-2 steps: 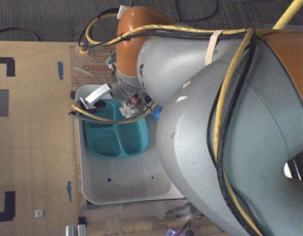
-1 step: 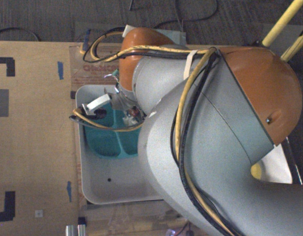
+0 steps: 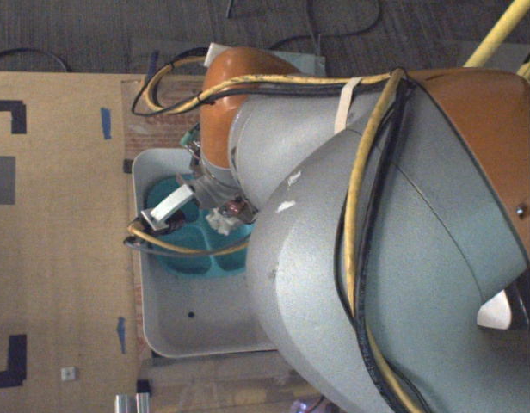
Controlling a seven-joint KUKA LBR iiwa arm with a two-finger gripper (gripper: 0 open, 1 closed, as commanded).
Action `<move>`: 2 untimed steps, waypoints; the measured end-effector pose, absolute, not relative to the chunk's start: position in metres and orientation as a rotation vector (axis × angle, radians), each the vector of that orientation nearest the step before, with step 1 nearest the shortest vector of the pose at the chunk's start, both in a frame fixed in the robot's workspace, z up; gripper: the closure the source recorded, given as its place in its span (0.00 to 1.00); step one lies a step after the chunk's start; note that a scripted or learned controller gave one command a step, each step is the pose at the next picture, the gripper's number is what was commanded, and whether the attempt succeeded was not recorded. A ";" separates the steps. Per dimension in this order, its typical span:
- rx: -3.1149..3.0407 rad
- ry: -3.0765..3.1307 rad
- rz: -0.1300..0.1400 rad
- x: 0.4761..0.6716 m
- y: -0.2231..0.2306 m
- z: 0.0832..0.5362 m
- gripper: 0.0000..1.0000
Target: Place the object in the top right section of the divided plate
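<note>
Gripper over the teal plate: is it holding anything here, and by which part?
It cannot be told. The gripper sits low over the teal divided plate in the white bin, with something small and whitish beside it, but the arm blocks the view.

Divided plate (image 3: pixel 186 252) in the bin (image 3: pixel 196 325) (toward its far end), arm (image 3: pixel 351 231) above both

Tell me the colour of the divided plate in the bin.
Teal-blue; the divided plastic plate shows best in the camera view, under the gripper.
</note>
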State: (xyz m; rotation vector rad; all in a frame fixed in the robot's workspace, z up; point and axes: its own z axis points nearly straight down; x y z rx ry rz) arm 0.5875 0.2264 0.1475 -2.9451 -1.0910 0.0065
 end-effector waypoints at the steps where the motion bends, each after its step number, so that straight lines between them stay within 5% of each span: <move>1: -3.072 -0.651 0.002 0.556 0.223 0.175 1.00; 2: -3.122 -0.348 0.001 0.567 0.212 0.199 1.00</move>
